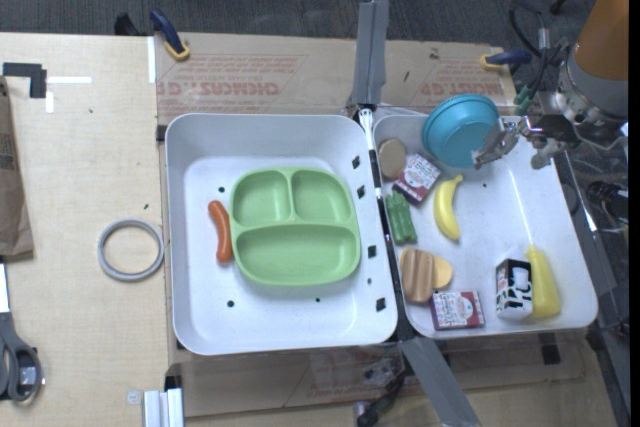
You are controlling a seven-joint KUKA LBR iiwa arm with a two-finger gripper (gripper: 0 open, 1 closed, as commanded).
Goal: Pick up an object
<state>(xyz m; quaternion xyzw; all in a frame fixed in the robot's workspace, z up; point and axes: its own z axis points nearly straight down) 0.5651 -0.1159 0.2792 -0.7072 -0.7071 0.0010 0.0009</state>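
Camera view: the gripper [497, 147] sits over the far part of the right bin [500, 260], at the near right rim of the blue bowl [461, 129]. One thin grey finger [490, 151] slants down and left against that rim. Whether the fingers are apart, together, or clamped on the bowl cannot be told at this resolution. The bowl is tilted, resting in the far corner of the right bin, its opening facing away and up.

Just left of and below the fingers lies a banana [447, 207], upright along the bin floor. Left of the fingers, beside the bowl's lower edge, lies a small purple-and-white packet [417, 178]. Further left, a round tan disc [392, 157] sits against the bin's left wall, with a green block [401, 217] nearer the camera from it. Well below the fingers, at the near end of the bin: a tan bread-like piece [424, 272], a small red-and-white box [457, 310], a black-and-white carton [513, 289], and a yellow object [543, 282] touching the carton's right side.

Well to the left of the fingers, the left bin [190, 245] holds a green divided plate [295, 225] and an orange sausage [220, 230] just beside the plate's left edge. A grey ring [131, 248] lies on the bench outside that bin.
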